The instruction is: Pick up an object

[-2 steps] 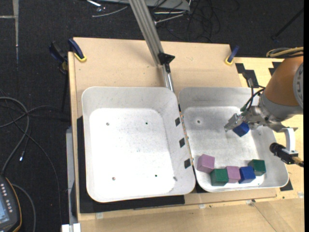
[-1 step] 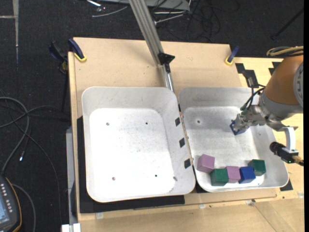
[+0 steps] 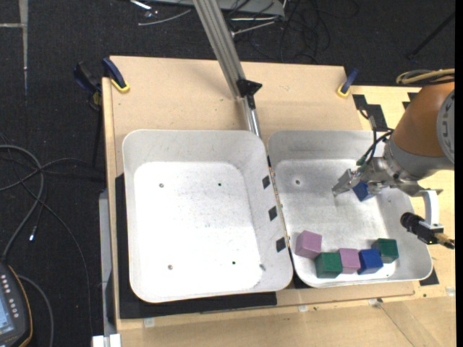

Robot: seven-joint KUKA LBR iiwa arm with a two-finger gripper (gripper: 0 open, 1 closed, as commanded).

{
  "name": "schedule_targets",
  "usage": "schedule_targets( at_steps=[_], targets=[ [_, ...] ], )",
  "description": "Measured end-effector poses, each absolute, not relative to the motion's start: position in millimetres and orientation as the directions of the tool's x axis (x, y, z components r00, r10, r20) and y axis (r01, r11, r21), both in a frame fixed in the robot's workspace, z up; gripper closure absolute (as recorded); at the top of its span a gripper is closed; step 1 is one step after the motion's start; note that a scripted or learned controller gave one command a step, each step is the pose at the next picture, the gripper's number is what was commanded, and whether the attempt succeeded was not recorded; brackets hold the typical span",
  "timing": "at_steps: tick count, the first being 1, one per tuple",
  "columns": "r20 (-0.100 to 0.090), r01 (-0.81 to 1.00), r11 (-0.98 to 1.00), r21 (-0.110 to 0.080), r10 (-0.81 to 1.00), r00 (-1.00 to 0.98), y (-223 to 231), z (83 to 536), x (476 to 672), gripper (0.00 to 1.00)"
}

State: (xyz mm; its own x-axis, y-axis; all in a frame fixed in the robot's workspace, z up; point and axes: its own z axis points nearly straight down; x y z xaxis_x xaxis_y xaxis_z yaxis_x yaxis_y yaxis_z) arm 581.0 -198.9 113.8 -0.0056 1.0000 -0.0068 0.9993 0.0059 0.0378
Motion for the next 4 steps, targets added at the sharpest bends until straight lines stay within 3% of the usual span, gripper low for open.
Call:
schedule_targets(
  at_steps=[1, 2, 3, 4],
  targets=[
    [-0.018, 0.999, 0.002, 0.042, 1.0, -0.002, -204, 114, 580.4, 0.0],
    [-0.012, 0.999, 0.003, 0.035, 1.0, -0.003, -204, 113, 588.3, 0.0],
    [-0.002, 1.0, -0.002, 0.003, 1.0, 0.002, -203, 101, 580.0, 0.0],
    [-0.003, 1.0, 0.004, 0.005, 1.0, -0.004, -206, 96, 644.1, 0.0]
  ],
)
